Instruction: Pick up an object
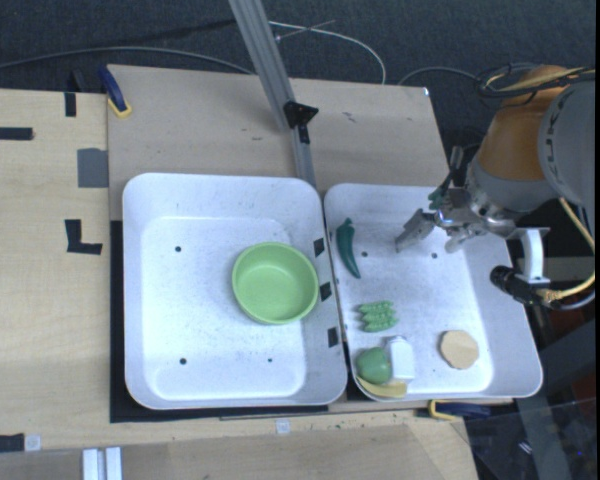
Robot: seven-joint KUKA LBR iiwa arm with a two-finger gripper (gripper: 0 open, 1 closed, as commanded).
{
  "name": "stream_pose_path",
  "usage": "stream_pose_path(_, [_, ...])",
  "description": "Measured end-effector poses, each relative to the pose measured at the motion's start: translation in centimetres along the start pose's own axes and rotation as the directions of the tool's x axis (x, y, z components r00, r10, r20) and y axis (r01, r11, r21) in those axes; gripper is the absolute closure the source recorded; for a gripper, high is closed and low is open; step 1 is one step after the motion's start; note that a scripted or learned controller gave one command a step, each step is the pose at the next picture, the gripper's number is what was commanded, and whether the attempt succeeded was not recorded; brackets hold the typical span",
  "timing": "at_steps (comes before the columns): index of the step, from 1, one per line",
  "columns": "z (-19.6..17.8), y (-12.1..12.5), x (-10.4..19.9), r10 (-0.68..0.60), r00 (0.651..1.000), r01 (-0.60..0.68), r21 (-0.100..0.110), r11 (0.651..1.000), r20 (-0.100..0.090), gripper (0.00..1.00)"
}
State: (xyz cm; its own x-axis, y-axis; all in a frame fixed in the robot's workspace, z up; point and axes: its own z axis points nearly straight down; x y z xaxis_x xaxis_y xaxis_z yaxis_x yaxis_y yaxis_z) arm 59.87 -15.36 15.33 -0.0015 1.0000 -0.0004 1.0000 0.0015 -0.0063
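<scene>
My gripper hangs over the back half of the right bin, its two fingers spread apart with nothing between them. A dark green pepper lies near that bin's left wall, well to the left of the gripper. Closer to the front lie a light green pea pod, a green round fruit with a white block beside it, and a tan round biscuit. A yellow piece sits at the front rim.
The left bin holds a light green bowl. A grey pole slants over the bench behind the bins. Cables run along the back and beside the arm at the right.
</scene>
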Motion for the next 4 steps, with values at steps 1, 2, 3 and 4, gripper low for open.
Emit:
stream_pose_path(1, [4.7,-0.8,-0.2,0.0,1.0,0.0,0.0,1.0,0.0,0.0])
stream_pose_path(2, [3.5,-0.7,-0.1,-0.001,1.0,0.001,-0.003,1.0,-0.001,1.0])
stream_pose_path(3, [-2.4,-1.0,0.7,-0.001,1.0,0.001,-0.01,1.0,0.0,1.0])
stream_pose_path(4, [-5.9,-0.9,0.8,0.0,1.0,0.0,-0.009,1.0,0.0,1.0])
